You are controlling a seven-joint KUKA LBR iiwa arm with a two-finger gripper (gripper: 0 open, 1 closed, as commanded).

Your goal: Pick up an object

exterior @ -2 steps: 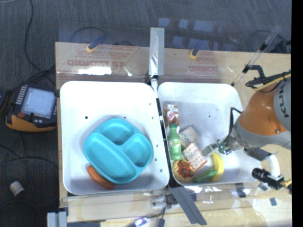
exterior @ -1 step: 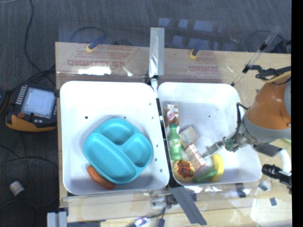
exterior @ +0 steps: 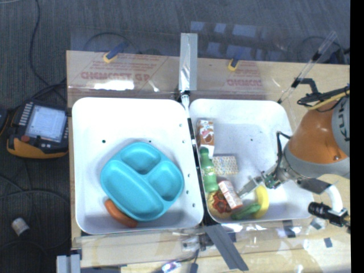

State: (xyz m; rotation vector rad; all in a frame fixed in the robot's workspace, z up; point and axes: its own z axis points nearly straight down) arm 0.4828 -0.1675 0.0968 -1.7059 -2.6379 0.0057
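The right bin [exterior: 250, 115] holds a pile of small items along its left and front sides. A snack packet [exterior: 206, 132] lies at the back, with a green bottle [exterior: 209, 172] and a patterned packet [exterior: 225, 164] below it. A red-and-white box [exterior: 229, 195], a yellow banana [exterior: 261, 199] and a green vegetable [exterior: 244, 212] lie at the front. My gripper [exterior: 251, 185] hangs low over the bin, between the box and the banana, its tip close to the box. Nothing visibly sits in it.
In the left bin [exterior: 91, 118] a blue divided plate [exterior: 142, 180] rests over an orange item [exterior: 116, 211]. The arm's orange band [exterior: 315, 135] stands over the right bin's right side. A handheld pendant [exterior: 37, 131] lies on the floor to the left.
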